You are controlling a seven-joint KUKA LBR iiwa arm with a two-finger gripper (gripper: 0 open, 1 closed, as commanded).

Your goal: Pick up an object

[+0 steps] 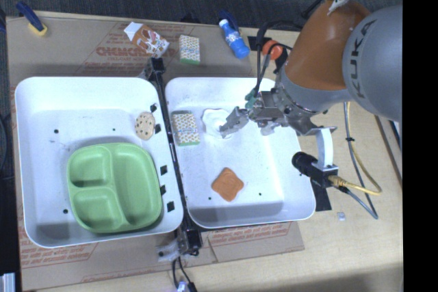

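Jaws' spread I cannot tell; gripper point(231, 124) hangs over white object point(213, 120), orange piece point(227, 184) below them.

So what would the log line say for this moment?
arm: over right bin | gripper: at white object | hold: unconfirmed | orange piece: untouched

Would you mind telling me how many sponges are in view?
2. One sponge lies outside the bins, on the cardboard behind them. The other sponge sits inside the right bin, against its left wall. More could be hidden under the arm.
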